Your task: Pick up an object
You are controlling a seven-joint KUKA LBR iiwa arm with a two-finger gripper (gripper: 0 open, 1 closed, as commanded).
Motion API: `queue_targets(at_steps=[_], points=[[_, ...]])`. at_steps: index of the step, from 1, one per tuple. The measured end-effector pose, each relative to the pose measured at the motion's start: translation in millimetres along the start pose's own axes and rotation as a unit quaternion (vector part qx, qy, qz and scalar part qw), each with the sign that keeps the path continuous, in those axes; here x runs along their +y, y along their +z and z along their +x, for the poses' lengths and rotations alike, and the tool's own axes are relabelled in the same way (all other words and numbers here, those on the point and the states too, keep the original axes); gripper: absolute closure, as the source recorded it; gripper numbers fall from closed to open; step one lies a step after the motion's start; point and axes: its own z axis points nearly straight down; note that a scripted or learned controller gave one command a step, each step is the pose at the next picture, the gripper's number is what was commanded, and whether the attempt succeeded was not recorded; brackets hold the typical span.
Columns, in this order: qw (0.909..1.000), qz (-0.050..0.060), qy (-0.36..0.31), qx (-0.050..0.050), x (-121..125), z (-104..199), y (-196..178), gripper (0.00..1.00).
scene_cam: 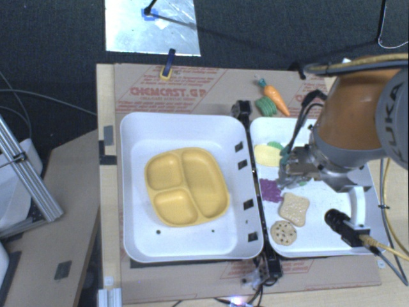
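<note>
One board (167, 89) under bins, print maybe "CHEMCAST".

The big arm (358, 117) runs off the right edge of the picture. It covers much of the right bin (319, 245), so the far right corner of that bin is hidden. The gripper (295, 169) looks blurry, and its tips are too hard to make out. The arm hides part of a green thing (276, 146) near the bin's back edge.
</note>
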Motion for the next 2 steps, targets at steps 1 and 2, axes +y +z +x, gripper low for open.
queue_targets(at_steps=[1, 2], points=[[1.0, 0.0, -0.009, 0.003, -1, 109, 37, 1.0], [1.0, -0.005, 0.0, 0.0, 20, 43, -6, 1.0]])
